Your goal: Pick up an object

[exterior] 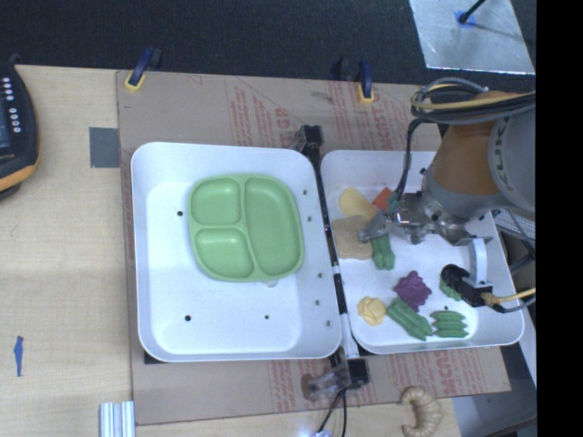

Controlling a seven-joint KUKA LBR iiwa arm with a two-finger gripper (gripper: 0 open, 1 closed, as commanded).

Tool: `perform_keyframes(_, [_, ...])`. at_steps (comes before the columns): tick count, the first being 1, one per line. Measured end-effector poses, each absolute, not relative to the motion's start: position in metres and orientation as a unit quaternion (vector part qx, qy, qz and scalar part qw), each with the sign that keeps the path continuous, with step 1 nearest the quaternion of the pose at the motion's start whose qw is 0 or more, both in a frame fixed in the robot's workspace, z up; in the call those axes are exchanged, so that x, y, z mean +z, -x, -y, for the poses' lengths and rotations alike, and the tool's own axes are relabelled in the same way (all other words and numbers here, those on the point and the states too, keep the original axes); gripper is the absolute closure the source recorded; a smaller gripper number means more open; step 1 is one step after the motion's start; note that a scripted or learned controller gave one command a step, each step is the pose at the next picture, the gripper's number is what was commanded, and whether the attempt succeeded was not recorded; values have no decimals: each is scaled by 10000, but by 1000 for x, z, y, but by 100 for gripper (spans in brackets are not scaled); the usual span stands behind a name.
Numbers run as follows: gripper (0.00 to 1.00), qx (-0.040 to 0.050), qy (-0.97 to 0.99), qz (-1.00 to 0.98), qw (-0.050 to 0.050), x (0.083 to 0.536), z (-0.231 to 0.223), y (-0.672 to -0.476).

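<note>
The grey metal claw [381, 230] hangs low near the right white bin's [510, 335] left edge, over a dark green plastic vegetable [383, 254]; its grip cannot be told. Reaching step; next, closing and lifting.

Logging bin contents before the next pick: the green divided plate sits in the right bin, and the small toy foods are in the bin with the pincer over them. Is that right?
One thing is wrong. The green divided plate sits in the left bin, not the right one, as the camera view shows. The rest holds: the small toy foods, such as the purple piece, are in the right bin, with the pincer over them.
</note>
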State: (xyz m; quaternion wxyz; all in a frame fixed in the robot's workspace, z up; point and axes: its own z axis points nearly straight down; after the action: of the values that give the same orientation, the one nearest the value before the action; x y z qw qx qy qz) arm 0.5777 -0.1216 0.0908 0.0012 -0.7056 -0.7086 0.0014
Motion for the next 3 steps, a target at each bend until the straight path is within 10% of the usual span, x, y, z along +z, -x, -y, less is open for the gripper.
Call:
perform_keyframes(1, [0, 12, 7045, 7097, -9, 96, 110, -642])
perform_keyframes(2, [100, 32, 7053, 7089, 29, 108, 112, -640])
perform_keyframes(3, [100, -5, 7043, 7099, 10, 196, 54, -605])
